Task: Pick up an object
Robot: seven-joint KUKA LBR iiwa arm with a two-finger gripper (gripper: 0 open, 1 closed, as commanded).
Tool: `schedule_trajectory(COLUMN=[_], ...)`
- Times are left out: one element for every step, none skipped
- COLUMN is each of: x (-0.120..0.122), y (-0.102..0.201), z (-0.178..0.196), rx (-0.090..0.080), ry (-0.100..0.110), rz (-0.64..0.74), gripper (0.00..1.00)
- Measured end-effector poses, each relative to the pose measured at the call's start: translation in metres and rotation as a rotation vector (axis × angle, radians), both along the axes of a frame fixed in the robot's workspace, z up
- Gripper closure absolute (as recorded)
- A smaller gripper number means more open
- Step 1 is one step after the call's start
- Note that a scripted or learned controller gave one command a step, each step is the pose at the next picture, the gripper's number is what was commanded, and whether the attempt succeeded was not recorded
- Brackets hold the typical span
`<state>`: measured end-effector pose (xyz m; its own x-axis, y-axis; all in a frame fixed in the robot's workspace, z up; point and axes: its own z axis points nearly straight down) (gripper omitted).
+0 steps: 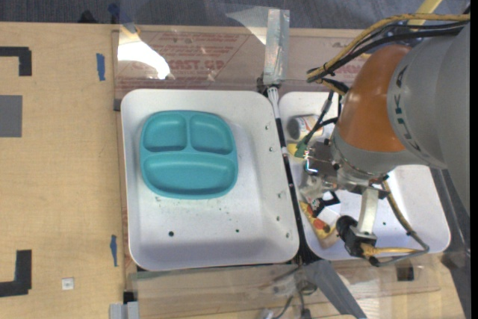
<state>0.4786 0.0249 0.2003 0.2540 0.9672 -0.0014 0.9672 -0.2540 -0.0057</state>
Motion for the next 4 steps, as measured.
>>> schedule_trajectory(x=[0.0,0.0,0.019,0.0], y=[0.046,0.085,0.148,0.198], z=[-0.017,-0.014,0.003,0.001], rx=[-0.002,-0.004,-0.002,-0.003], ry=[-0.001,-0.002,-0.005,-0.004], rz=[-0.41,-0.763,-1.022,-1.11], gripper=[1.0,1.0,1.0,1.0])
